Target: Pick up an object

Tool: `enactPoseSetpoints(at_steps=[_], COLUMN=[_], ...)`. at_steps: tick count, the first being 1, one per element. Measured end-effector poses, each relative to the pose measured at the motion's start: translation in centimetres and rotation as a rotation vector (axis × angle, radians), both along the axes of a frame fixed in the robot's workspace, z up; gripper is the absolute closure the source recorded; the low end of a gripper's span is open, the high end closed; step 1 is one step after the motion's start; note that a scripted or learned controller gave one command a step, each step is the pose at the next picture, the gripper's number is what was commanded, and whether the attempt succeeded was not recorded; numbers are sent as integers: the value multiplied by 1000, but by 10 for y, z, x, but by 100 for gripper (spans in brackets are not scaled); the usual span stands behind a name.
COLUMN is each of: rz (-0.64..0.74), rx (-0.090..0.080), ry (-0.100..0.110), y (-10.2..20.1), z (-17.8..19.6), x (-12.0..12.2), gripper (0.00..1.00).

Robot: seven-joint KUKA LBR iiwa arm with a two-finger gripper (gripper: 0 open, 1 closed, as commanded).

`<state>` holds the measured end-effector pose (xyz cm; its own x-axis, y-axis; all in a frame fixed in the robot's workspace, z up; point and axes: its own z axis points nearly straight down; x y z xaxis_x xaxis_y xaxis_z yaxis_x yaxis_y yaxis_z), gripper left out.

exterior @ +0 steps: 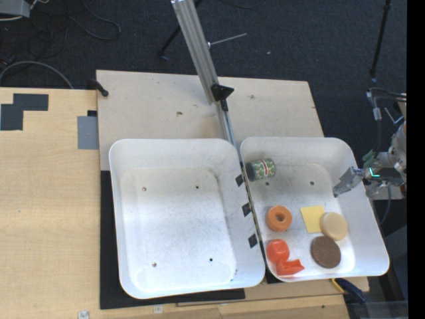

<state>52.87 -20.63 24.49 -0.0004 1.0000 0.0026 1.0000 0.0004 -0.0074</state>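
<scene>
White plastic right bin gathers all 6 objects along its near half, within reach of the gripper hovering at its right rim, whose fingers' state I cannot tell.

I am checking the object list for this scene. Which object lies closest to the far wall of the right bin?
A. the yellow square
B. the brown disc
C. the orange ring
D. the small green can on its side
D: the small green can lies alone near the far wall of the right bin, while the orange ring, yellow square and brown disc lie nearer the front.
</scene>
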Motion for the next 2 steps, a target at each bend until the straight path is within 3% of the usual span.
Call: enactPoseSetpoints(at_steps=[1, 2], rz=[-1, -1], rx=[-1, 0], ry=[-5, 0], y=[0, -4], z=[2, -42], x=[1, 1], gripper=[0, 0])
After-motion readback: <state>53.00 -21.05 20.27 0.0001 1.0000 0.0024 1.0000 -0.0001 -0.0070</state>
